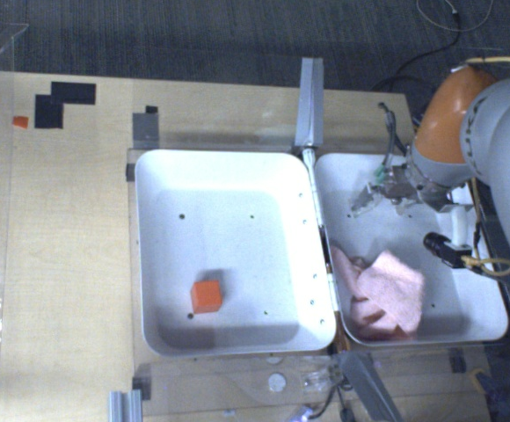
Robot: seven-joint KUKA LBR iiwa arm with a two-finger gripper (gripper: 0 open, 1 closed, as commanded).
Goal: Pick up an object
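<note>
A small orange cube [207,296] lies in the left white bin [229,170], toward its near side. A crumpled pink cloth [385,294] rests in the right white bin [343,170], at the near left. My gripper [371,193] hangs over the far part of the right bin, above and behind the cloth. It is open with nothing between its fingers. The grey arm with its orange band [448,121] reaches in from the right.
A metal divider post [309,104] stands between the two bins at the back. Black blocks [61,102] and a small orange piece [20,122] sit on the bench at the far left. A black cable end [444,249] hangs over the right bin.
</note>
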